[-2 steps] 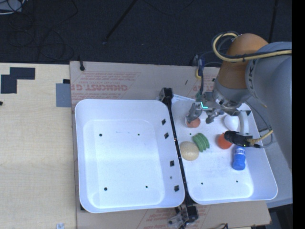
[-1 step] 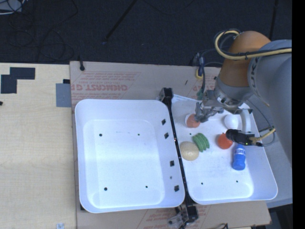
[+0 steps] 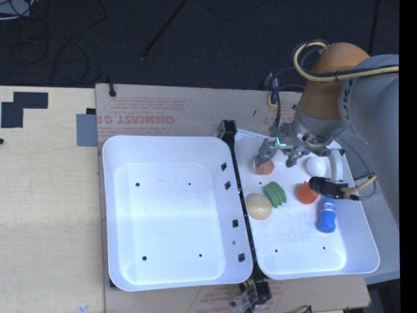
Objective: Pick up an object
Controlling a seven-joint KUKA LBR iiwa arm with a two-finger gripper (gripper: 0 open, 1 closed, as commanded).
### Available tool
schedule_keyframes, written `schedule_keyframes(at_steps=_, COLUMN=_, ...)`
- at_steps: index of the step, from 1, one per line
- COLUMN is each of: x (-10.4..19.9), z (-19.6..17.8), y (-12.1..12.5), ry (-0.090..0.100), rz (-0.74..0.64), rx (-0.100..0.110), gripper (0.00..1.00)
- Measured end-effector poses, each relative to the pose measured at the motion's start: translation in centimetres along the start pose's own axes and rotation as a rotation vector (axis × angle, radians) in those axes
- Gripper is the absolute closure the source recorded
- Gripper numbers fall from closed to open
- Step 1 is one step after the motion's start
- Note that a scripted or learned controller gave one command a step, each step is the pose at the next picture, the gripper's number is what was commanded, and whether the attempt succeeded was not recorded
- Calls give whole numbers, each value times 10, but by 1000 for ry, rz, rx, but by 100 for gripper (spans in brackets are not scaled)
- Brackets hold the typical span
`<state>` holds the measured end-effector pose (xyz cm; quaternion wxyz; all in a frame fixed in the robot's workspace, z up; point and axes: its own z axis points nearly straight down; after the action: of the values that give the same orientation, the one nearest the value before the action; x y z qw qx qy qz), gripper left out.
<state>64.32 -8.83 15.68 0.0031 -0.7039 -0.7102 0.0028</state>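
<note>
Above the right bin (image 3: 365, 256), the end effector (image 3: 273, 150) sits low over a reddish object (image 3: 264, 167), presumably for grasping. Its grip state cannot be determined.

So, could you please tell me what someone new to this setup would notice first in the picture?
Probably the grey arm with its orange band, reaching in from the right so its hand hangs over the right bin, just above a small reddish object. Next, the bright cluster nearby: a green piece, a beige ball, an orange-red ball and a blue object.
</note>
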Motion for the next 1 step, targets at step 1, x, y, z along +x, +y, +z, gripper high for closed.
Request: schedule_keyframes(at_steps=1, x=-1, z=-10, y=0, ry=1, rz=-1, rx=0, gripper=100)
